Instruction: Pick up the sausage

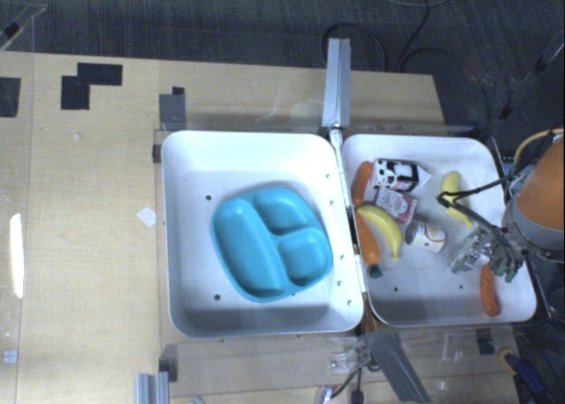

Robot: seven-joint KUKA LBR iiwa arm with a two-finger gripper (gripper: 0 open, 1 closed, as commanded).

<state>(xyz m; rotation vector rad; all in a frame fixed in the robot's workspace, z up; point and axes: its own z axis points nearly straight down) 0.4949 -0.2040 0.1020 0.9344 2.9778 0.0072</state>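
While the gripper (481,257) hovers beside the sausage (488,291), jaw state untellable, you're mid-approach; next, centre over it; descend.

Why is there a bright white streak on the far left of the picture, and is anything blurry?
Camera view: the streak looks like light glaring off a clear sheet over the bench; the white bins are bright but evenly lit; the gripper near the right bin's edge is soft and hard to make out.

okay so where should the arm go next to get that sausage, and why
Probably a short shift toward the right bin's near-right corner, then down: the pincer hovers just above-left of the sausage, which lies apart from the other items.
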